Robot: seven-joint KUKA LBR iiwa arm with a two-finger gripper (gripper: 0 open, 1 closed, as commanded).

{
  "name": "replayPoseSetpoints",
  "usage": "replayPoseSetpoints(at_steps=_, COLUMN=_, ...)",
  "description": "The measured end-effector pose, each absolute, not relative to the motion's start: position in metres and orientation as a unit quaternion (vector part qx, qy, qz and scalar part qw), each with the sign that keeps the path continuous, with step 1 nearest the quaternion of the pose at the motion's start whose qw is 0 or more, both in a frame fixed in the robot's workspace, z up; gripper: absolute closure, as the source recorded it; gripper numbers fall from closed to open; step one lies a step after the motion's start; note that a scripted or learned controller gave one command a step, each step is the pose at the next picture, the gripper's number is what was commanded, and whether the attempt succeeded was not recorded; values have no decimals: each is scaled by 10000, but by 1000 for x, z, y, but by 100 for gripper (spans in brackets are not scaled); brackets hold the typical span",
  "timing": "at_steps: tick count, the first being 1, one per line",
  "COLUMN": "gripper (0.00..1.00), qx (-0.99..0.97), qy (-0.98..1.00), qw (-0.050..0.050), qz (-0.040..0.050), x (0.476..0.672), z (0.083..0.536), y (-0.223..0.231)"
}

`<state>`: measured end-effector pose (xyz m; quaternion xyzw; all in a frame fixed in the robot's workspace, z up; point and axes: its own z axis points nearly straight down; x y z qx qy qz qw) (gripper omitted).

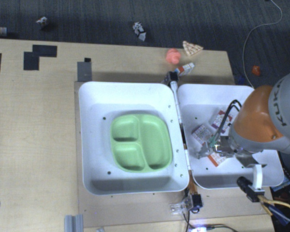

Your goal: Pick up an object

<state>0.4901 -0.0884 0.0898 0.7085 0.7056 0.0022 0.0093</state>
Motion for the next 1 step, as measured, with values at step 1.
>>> replayPoseSetpoints(at_steps=1, gripper=100, qx=7071, qy=7070, qw=128, qz=64, x=494, z=103, y=-87)
